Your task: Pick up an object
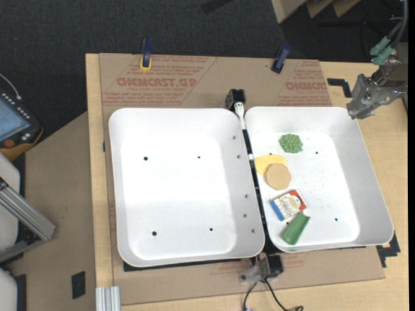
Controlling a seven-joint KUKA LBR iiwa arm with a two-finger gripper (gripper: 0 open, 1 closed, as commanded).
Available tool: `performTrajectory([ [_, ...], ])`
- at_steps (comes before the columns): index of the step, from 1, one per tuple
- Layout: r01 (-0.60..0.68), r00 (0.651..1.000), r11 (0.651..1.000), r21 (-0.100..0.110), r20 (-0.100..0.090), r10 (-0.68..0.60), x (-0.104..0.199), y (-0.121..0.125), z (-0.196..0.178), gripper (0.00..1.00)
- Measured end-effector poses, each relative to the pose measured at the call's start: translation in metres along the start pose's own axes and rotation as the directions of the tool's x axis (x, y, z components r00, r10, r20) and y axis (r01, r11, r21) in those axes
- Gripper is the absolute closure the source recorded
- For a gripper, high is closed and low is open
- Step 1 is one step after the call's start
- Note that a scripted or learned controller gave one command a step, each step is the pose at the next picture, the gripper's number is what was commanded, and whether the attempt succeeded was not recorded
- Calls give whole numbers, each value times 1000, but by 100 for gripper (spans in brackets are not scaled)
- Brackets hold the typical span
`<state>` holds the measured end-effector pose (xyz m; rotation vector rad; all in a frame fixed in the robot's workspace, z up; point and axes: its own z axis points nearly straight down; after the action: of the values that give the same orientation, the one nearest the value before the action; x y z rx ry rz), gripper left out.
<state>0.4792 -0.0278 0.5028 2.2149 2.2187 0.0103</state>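
Camera view: the metal end effector point(360, 103) hangs at the frame's upper right, above the right white bin's point(363, 173) far corner; whether it is released or clenched cannot be told. Lower, mid-bin, lie a green knobbly ball point(290, 143), a tan disc point(278, 176) and a green cylinder point(295, 229).

At the right edge of the frame, your gripper point(364, 102) is small and blurred. The arm behind it is cut off. The yellow piece point(264, 163) lies partly under the tan disc point(278, 175).
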Motion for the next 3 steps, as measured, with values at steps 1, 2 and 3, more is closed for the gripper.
performTrajectory([
  [1, -10, 1000, 1000, 25, 0, 10, -70, -3, 150, 100],
  [2, 4, 1000, 1000, 11, -1, -4, -11, -1, 142, 100],
  [3, -1, 1000, 1000, 7, 1, 1, -14, 0, 131, 100],
])
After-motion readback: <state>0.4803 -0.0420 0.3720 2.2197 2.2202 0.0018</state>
